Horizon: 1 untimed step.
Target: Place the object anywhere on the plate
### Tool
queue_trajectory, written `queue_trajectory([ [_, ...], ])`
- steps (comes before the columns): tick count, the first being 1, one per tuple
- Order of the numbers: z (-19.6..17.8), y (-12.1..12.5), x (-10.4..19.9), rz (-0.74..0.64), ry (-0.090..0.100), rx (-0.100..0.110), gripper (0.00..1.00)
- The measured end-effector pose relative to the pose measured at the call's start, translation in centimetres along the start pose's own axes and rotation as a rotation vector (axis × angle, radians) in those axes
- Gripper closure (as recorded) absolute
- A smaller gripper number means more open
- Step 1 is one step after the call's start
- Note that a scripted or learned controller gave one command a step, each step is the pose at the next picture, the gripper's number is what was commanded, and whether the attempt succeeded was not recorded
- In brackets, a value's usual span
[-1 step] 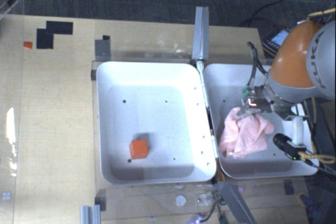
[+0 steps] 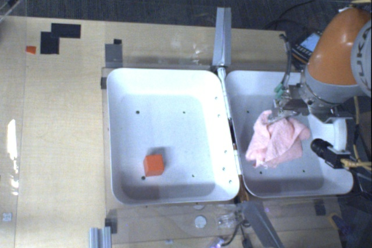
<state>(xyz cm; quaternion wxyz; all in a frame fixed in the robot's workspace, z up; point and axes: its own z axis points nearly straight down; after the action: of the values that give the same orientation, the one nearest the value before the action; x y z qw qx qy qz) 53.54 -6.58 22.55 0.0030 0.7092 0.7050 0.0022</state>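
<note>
— Bench (image 2: 58,125) first, L side: anything on it?
— Black tape marks (image 2: 58,38) only, prob. calibration. Left bin (image 2: 174,75) holds one orange block (image 2: 154,165), flat on the floor near the front, nothing touching it.
— Right bin (image 2: 290,183)?
— Pink cloth (image 2: 276,139), crumpled, mid-bin. Its top edge bunches up toward the gripper (image 2: 285,106), which sits right at that corner.
— So it has the cloth?
— Can't tell whether it's open or closed; too small and the wrist is in the way. The bunching could be a pinch or just a fold.
— Why that corner?
— Prob. it's the highest bit, easiest to catch. Arm (image 2: 337,55) comes in from the R, so that's also the nearest edge.
— Task obj?
— Cloth, I'd guess, and it's in the right bin, not yet placed.
</note>
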Motion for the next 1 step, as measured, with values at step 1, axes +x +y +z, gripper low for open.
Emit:
queue_trajectory([
  [1,-0.57,-0.29,5.1,-0.406,0.002,0.002,1.0],
])
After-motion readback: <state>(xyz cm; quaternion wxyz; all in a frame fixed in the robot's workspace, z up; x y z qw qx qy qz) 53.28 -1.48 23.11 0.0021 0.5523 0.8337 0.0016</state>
